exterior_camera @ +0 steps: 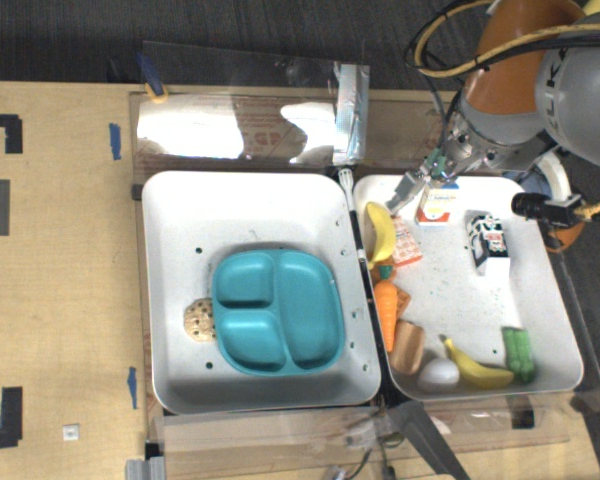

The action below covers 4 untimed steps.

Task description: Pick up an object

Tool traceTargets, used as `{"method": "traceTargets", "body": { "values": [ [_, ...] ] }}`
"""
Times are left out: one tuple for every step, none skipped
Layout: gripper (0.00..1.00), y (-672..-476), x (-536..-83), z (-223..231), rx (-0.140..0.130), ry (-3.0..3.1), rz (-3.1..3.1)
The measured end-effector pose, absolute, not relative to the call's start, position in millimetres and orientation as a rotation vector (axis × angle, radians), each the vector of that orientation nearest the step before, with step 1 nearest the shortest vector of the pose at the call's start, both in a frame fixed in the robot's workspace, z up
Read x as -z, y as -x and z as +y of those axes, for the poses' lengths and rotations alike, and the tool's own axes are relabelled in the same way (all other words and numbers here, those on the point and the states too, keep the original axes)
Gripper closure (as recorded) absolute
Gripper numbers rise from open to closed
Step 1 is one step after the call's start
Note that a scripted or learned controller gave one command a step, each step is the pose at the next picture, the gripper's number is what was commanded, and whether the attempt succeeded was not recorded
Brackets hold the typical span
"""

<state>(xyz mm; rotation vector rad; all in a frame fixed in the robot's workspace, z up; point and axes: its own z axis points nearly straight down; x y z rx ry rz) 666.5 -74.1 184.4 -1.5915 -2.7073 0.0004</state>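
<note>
Banana (379,230) just beside fingers (412,190)

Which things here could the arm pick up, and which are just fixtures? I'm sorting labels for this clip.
Candidates to pick: banana, carrot, second banana, green vegetable, milk carton, cookie.

Just there: teal divided tray, left bin, right bin.

Bright, even light falls from above, with strong glare on the clear panel (250,128) behind the bins. Shadows are soft and short. Detail is slightly grainy, with small objects a little blurred.
</note>
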Motion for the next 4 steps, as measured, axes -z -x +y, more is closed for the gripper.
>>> {"method": "traceTargets", "body": {
  "values": [
    [0.0,-666.0,-127,-106,-0.002,1.478,-2.77],
    [0.0,-622.3,-156,-170,-0.001,1.558,-2.734],
    [0.0,-578.1,-127,-170,0.007,1.671,-2.672],
    [0.0,-558.1,-124,-136,0.002,1.837,-2.548]
  ]
}}
